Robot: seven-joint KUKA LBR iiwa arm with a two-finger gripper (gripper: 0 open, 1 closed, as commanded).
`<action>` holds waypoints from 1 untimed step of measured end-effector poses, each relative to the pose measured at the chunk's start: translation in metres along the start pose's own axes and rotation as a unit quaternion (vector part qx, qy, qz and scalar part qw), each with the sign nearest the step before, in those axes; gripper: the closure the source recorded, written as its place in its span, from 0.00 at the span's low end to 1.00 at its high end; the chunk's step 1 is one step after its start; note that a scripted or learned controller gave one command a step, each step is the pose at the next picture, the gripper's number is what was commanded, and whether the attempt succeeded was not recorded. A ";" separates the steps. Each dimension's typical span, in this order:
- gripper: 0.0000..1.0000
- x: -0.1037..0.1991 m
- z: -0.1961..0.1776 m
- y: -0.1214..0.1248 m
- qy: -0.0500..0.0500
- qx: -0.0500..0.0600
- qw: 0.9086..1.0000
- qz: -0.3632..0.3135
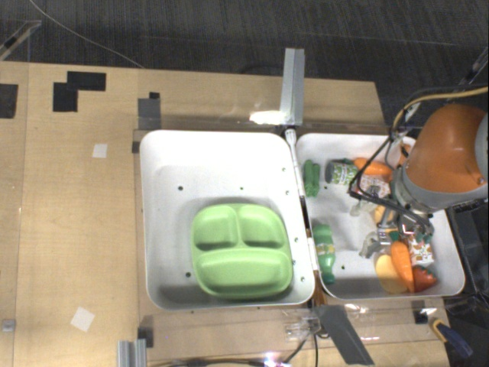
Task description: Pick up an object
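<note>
The arm (449, 153) runs off the right edge and covers the right bin's (348, 284) far corner. Under its wrist the gripper (388, 232) blurs into cables; its fingers are unreadable. The small carton's (421, 252) print is too tiny to read.

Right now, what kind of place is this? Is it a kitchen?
Probably not a kitchen; it looks like a robot test bench. Two white bins sit on a wooden table, a robot arm reaches over toy food, and a green tray lies in the other bin.
</note>
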State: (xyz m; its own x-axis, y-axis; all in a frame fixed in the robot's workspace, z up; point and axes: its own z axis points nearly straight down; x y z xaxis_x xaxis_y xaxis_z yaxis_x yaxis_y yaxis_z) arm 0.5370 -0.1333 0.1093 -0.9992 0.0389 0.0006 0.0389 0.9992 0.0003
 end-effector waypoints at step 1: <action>0.00 -0.086 0.019 -0.001 0.000 0.000 1.000 0.006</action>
State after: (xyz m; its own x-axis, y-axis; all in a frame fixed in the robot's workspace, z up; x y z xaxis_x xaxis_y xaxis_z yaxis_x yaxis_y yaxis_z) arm 0.6229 -0.1376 0.0899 -0.9987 0.0504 -0.0002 0.0504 0.9987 -0.0001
